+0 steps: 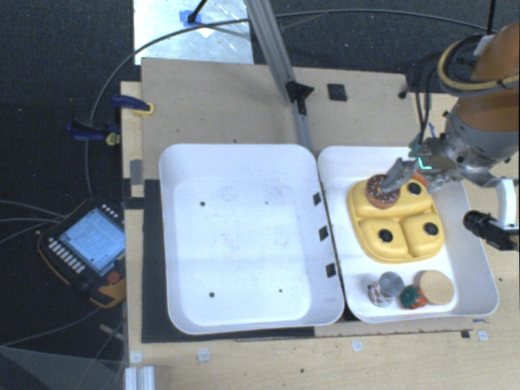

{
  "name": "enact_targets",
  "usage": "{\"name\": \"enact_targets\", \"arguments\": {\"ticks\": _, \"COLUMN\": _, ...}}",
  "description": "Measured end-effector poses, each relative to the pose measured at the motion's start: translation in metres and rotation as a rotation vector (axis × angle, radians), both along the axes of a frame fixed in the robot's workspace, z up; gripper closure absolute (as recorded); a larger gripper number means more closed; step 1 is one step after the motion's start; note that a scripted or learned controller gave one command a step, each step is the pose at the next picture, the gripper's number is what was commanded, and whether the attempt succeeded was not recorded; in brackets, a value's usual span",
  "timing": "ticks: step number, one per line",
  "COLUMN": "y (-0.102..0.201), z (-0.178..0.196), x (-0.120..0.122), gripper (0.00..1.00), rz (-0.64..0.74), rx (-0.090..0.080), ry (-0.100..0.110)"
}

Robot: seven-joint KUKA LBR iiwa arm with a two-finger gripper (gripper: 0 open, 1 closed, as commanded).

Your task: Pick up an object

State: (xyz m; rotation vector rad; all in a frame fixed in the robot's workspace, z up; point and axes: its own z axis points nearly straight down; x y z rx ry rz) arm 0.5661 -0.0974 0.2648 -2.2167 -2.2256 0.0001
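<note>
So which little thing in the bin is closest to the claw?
The brown round thing on the yellow tray, right at the claw. The others sit along the bin's near edge.

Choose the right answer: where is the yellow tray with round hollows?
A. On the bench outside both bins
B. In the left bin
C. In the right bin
C: the yellow tray lies inside the right bin, under the gripper.

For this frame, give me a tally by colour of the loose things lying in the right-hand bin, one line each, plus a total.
Yellow: 1, the large yellow moulded plastic tray
Brown: 1, the round brown ring-shaped piece resting on that tray
Tan: 1, the flat tan round disc
Grey and white: 1, the small grey-and-white object
Green and red: 1, the small green-and-red object
Total: 5
</note>
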Motion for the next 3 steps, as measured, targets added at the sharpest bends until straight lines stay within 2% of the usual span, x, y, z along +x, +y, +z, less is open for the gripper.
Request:
{"name": "enact_targets", "arguments": {"ticks": 1, "y": 0.000, "z": 0.001, "x": 0.000, "gripper": 0.00, "rz": 0.000, "rx": 0.000, "ry": -0.002}}
{"name": "enact_targets", "arguments": {"ticks": 3, "y": -0.004, "z": -0.084, "x": 0.003, "gripper": 0.00, "rz": -0.003, "rx": 0.000, "ry": 0.002}}
